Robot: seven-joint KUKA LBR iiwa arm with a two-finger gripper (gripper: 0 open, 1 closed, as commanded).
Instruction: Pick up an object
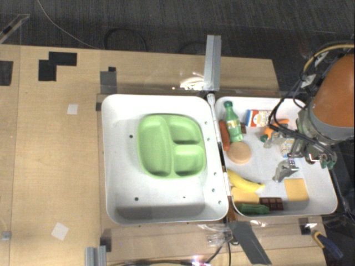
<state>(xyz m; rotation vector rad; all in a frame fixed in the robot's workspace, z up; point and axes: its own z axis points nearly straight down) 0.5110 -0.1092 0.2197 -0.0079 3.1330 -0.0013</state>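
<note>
The end effector (pixel 284 169) is seen low inside the right bin (pixel 327 204), poised over bare floor between the banana (pixel 244 182) and the yellow block (pixel 297 189); whether it is wide or narrow cannot be told, and nothing is seen held in it. Candidate objects are crowded along the bin's left wall, presumably as they fell: a green bottle (pixel 232 122), a round tan piece (pixel 240 152), a red sausage-like item (pixel 224 136) and a brown chocolate bar (pixel 272 204). A green divided plate (pixel 169 144) is set alone in the left bin (pixel 119 198). Small items near the wrist are partly covered by cabling and cannot be identified; the arm is cut off at the edge.
</note>
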